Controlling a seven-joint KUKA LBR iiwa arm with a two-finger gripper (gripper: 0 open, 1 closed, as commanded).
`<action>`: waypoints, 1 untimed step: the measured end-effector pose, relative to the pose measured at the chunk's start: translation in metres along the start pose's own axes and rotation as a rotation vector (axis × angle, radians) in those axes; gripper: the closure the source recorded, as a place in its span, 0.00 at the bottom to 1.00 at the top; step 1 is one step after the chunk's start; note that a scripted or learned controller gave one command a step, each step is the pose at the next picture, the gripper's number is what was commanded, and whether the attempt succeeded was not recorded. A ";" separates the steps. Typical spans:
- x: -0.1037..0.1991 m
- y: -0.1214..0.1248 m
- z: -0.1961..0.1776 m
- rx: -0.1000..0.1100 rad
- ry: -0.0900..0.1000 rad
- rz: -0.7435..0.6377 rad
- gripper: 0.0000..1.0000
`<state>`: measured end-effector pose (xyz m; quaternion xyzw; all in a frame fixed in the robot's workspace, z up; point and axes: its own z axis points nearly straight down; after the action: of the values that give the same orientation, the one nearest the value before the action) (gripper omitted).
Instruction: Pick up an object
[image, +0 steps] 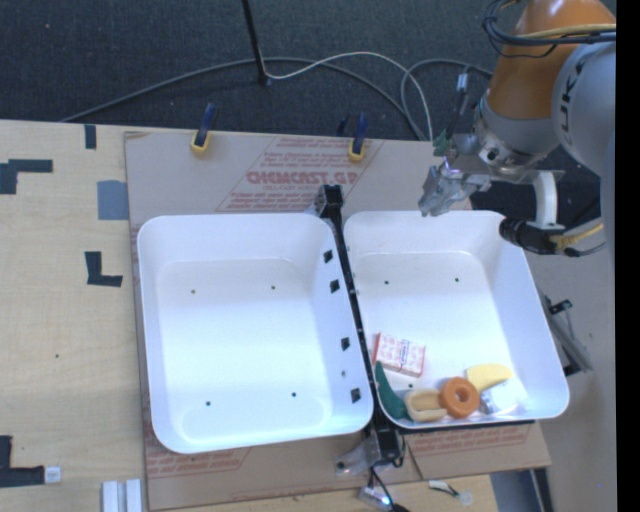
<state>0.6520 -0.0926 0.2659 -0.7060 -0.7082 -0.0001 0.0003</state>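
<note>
The right bin (455, 255) holds a small heap at its near edge: a red-and-white packet (400, 354), an orange ring (460, 396), a tan piece (426, 405), a yellow piece (488, 376), a green item (391, 396) and a pale white-blue item (502, 400). My gripper (440, 198) hangs above the far rim of the right bin, well away from the heap, with nothing visible between its fingers.
The left bin (240, 330) sits beside the right one, with a black divider (343, 300) between them. Blue-and-yellow clamps (203, 131) hold the cardboard at the back. Cables run across the dark floor behind.
</note>
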 end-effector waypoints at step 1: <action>0.046 -0.020 0.000 -0.001 0.000 -0.001 1.00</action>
<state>0.6316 -0.0467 0.2663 -0.7058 -0.7084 -0.0003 0.0002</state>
